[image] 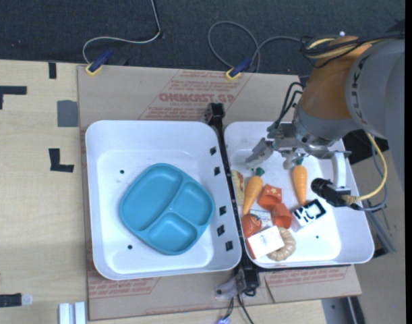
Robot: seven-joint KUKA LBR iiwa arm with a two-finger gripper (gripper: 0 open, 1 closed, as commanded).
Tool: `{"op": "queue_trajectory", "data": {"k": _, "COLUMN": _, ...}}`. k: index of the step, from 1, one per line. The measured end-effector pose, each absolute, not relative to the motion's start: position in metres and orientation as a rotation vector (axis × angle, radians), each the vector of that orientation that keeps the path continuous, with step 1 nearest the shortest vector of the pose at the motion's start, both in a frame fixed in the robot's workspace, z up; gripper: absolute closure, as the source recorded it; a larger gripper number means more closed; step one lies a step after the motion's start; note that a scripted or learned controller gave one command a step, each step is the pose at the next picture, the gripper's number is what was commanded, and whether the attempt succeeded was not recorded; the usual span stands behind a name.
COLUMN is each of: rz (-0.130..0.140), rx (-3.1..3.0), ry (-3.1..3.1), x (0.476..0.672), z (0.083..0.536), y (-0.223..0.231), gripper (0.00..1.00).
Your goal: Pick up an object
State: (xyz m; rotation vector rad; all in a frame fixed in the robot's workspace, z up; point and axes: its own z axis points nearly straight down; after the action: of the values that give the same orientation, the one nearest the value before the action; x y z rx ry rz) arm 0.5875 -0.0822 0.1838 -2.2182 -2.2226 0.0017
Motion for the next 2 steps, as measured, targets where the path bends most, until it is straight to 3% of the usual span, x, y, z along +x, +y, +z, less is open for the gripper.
{"op": "queue_trajectory", "data": {"k": 1, "rz": 0.0, "rx": -2.223, "ry": -2.223, "x": 0.561, "z": 0.094, "y": -0.102, "gripper": 0.0}}
{"op": "queue_trajectory", "data": {"k": 2, "rz": 0.001, "rx": -2.221, "ry": -2.223, "x": 0.617, "z": 0.122, "y": -0.132, "gripper": 0.0}}
